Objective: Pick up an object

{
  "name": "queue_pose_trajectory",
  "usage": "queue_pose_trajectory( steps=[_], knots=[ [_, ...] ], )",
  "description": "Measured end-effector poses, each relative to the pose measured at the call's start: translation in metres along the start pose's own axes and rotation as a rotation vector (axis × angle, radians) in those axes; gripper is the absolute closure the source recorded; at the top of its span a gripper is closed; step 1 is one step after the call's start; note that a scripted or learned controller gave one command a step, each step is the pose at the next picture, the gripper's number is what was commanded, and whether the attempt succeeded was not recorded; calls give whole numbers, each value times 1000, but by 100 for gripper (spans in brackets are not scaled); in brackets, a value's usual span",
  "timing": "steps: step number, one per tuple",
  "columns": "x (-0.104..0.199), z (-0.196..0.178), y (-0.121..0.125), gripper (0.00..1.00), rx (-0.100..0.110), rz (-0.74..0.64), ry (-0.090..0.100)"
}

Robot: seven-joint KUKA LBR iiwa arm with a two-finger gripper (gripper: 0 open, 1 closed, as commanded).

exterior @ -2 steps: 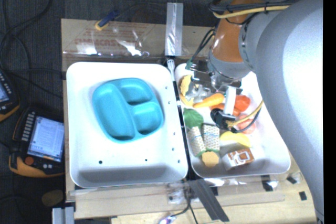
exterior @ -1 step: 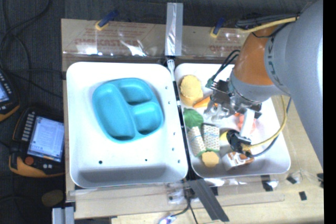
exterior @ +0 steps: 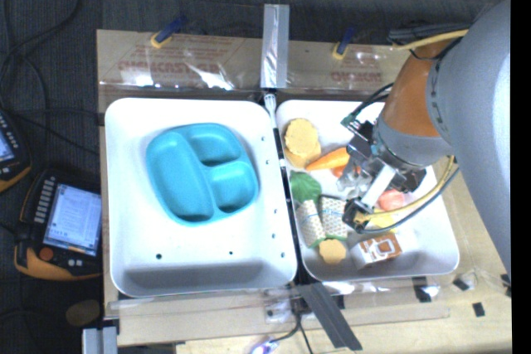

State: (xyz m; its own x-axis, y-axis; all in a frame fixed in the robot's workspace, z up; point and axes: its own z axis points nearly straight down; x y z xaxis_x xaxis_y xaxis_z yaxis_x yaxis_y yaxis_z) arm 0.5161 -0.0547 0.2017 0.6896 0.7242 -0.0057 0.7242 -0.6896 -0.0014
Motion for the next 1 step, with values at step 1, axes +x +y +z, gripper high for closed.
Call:
queue_pose_trajectory(
  steps=[1],
  knots=[
    [-13, 19, -1, 100, 1, -22, 0]
  ],
)
